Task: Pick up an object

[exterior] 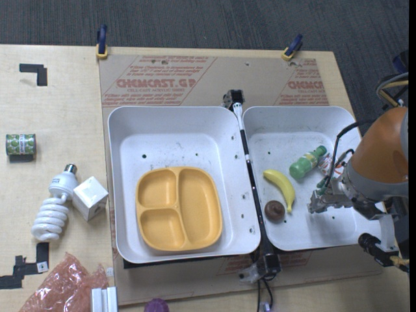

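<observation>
Claw (316, 203) over the right bin (338, 119); finger state cannot be told.
Banana (281, 186) lies just left of it, long axis slanting from upper left to lower right.

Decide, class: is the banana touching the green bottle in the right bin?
Apart. The camera view shows bare white bin floor between the banana and the green bottle, which lies up and to its right.

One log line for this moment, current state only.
gripper: right bin, beside banana | grasp: unclear | bottle, brown ball untouched
</observation>
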Controlling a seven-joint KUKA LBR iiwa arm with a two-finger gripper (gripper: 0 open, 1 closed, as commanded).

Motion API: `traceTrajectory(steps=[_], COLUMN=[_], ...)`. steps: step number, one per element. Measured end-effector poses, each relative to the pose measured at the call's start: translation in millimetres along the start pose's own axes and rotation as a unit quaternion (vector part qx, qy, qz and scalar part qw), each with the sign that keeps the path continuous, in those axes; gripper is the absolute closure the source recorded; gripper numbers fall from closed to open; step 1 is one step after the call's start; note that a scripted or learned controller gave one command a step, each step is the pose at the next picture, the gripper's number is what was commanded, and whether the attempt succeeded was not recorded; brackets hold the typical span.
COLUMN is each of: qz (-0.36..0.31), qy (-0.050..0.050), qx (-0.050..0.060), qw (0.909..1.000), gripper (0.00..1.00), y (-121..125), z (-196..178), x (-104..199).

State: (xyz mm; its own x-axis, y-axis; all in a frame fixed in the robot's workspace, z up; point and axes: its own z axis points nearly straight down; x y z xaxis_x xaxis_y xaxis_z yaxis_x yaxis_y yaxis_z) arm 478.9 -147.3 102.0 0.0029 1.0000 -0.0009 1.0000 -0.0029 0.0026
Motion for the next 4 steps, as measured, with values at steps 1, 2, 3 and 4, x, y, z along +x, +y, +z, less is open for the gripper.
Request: traceTrajectory(steps=[1, 2, 3, 4], qz=[0.0, -0.001, 0.0, -0.002], qy=[0.0, 0.0, 0.0, 0.0], qx=[0.0, 0.0, -0.002, 0.001], qw=[1.0, 1.0, 1.0, 1.0], gripper=[0.0, 0.0, 1.0, 1.0], y=[0, 0, 1, 53], z=[0, 9, 0, 2], x=[0, 53, 52, 50])
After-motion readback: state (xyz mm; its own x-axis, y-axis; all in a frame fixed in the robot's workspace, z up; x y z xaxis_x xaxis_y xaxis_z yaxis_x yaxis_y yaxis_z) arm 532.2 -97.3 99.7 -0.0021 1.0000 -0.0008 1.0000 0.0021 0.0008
